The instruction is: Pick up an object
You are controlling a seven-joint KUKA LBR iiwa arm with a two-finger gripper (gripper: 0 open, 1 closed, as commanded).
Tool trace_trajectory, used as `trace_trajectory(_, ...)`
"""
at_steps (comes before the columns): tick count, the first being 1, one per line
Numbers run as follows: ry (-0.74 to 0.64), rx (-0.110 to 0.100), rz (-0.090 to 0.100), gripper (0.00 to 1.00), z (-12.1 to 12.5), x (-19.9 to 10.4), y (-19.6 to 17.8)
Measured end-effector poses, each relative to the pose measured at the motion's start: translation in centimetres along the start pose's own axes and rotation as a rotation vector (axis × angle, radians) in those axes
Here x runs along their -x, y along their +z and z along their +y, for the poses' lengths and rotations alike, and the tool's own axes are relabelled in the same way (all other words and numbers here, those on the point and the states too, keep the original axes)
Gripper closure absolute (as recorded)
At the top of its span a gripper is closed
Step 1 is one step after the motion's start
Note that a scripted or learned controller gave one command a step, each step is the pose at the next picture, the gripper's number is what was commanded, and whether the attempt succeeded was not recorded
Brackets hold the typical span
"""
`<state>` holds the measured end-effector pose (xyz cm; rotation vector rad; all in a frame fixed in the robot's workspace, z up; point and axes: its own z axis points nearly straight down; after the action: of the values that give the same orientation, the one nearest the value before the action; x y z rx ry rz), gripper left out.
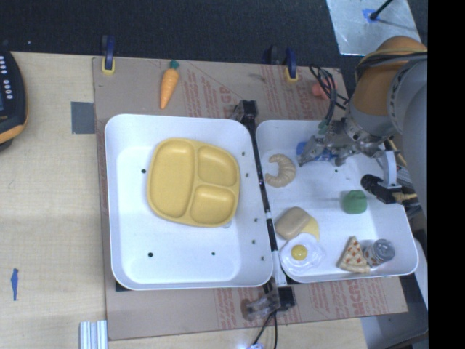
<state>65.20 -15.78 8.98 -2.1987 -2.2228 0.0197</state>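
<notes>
The right bin (330, 187) holds a tan croissant (280, 169), a green block (354, 201), a beige bread roll (292, 222), a fried egg (301, 254), a pizza slice (354, 256) and a small silver can (381, 251). My gripper (314, 151) hangs low over the bin's far part, just right of the croissant and up-left of the green block. Nothing shows in its grasp. The grey arm with its orange band (378, 78) reaches in from the upper right.
The left bin (131, 253) holds a yellow divided plate (194, 181). A toy carrot (168, 84) lies on the brown mat behind the left bin. A black and orange device (9, 93) sits at the bench's left edge. Clamps stand along the mat's far edge.
</notes>
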Motion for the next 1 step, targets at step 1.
trace_trajectory(1, 0.008, 0.000, 0.004, 0.00, 0.04, 3.21, 0.00)
